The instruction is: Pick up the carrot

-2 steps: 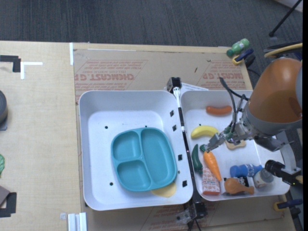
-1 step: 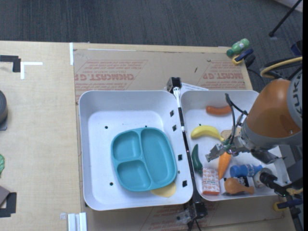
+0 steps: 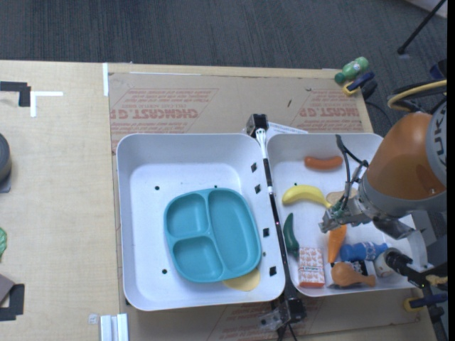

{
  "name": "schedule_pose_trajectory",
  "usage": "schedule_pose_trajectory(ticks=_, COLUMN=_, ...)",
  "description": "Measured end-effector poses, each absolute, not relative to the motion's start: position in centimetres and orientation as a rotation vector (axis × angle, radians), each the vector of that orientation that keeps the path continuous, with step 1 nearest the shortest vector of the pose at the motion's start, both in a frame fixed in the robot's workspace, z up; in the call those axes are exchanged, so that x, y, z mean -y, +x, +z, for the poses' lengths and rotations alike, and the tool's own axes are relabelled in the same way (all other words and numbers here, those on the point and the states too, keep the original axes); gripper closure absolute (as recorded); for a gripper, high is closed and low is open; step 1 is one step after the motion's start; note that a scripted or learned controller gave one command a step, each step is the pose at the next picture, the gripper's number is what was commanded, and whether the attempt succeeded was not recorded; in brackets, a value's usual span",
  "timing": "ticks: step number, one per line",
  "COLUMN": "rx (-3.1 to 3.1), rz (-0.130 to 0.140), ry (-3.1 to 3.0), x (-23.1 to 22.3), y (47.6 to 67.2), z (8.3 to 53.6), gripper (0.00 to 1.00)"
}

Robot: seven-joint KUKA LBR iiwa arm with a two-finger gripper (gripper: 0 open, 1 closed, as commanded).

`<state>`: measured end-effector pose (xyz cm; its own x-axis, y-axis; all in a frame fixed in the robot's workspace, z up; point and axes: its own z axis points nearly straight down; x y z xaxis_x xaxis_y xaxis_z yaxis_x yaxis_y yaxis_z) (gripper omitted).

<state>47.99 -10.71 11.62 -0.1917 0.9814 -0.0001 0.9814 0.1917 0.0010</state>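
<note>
My tool (image 3: 334, 221) hung at the carrot's (image 3: 335, 243) twelve-o'clock tip in the right bin (image 3: 284, 145), placed for a grab; I couldn't tell whether it gripped anything.

Glossy plastic carrot (image 3: 335, 241), cardboard underlay (image 3: 213, 105)

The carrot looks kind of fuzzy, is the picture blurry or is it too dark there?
In the camera view, light is even and bright, no glare on the white bins; the carrot looks soft because it is small and partly under the gripper, which shadows it slightly.
</note>
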Motion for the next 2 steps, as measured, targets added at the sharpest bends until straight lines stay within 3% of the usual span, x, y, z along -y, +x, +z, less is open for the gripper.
schedule_pose_trajectory(ticks=1, rx=-2.058, rz=-0.001, ry=2.373, x=4.38, y=48.76, z=19.12, gripper=1.00)
schedule_pose_trajectory(ticks=2, rx=-2.057, rz=-0.001, ry=2.373, x=4.40, y=48.76, z=19.12, gripper=0.00)
